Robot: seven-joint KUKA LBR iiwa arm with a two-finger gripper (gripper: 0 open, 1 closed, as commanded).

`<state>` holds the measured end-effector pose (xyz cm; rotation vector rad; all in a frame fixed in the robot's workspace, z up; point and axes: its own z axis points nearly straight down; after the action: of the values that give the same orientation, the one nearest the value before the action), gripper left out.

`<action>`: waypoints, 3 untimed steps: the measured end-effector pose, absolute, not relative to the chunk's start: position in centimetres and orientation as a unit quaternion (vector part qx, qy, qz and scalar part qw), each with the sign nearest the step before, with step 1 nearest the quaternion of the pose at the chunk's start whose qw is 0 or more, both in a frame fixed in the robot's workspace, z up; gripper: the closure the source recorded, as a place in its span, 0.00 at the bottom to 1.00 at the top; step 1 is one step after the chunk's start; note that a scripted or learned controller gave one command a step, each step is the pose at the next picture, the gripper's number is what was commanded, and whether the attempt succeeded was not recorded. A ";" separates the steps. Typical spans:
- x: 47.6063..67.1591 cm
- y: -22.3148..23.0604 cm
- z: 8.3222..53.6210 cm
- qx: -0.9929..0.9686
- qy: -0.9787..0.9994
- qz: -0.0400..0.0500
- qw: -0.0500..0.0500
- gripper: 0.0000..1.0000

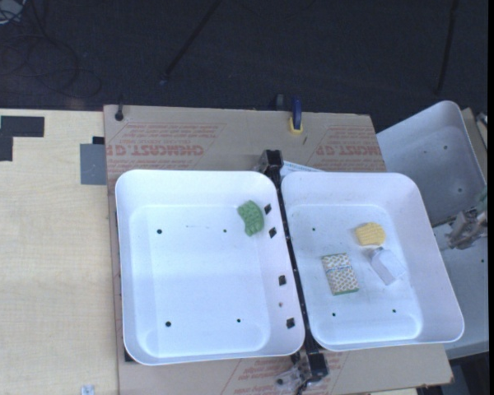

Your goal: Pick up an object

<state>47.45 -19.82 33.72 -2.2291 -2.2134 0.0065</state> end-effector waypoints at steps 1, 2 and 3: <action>47.6 -21.4 34.9 -0.707 -0.707 0.001 0.000 1.00; 47.7 -13.0 35.3 -0.704 -0.710 0.000 0.002 1.00; 47.5 -18.0 33.8 -0.708 -0.706 0.002 0.002 1.00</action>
<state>47.50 -18.05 33.83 -2.2232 -2.2147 0.0062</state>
